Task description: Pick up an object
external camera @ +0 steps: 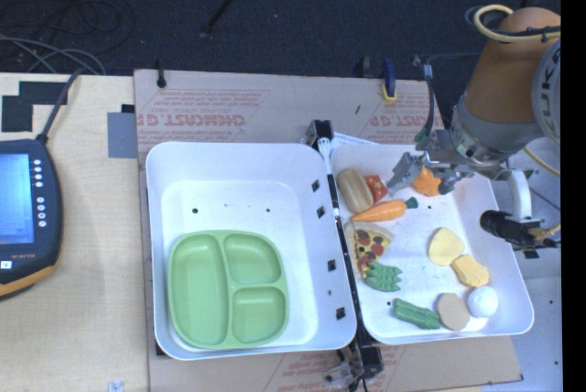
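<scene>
While the grey two-finger gripper hangs over the upper part of the right shallow white bin, I cannot tell its state. An orange plastic piece sits right under it, touching or apart not clear. The orange toy carrot lies just below-left, long axis approx. left-right, slightly tilted, beside the tan bread roll.

wooden bench: cardboard sheet, two white bins, pendant.
</scene>
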